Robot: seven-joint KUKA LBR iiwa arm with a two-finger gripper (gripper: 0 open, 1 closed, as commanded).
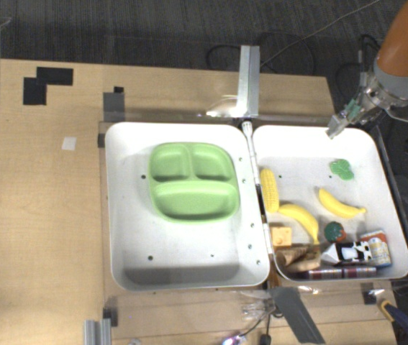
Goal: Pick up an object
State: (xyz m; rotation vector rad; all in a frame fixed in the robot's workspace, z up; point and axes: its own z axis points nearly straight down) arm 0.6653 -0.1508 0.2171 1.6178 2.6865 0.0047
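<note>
Wooden counter [45,192] carries both bins; the jaws [335,126], opening indeterminate and gripping nothing visible, hover at the right bin's [383,157] rim, with the green toy [342,169] just below: pickup not yet begun.

Bright even overhead light; glare on bins [189,279], soft shadows, slightly blurry pic.

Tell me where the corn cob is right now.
The corn cob lies in the right bin, along its left wall beside the divider, just above the nearer banana.
</note>
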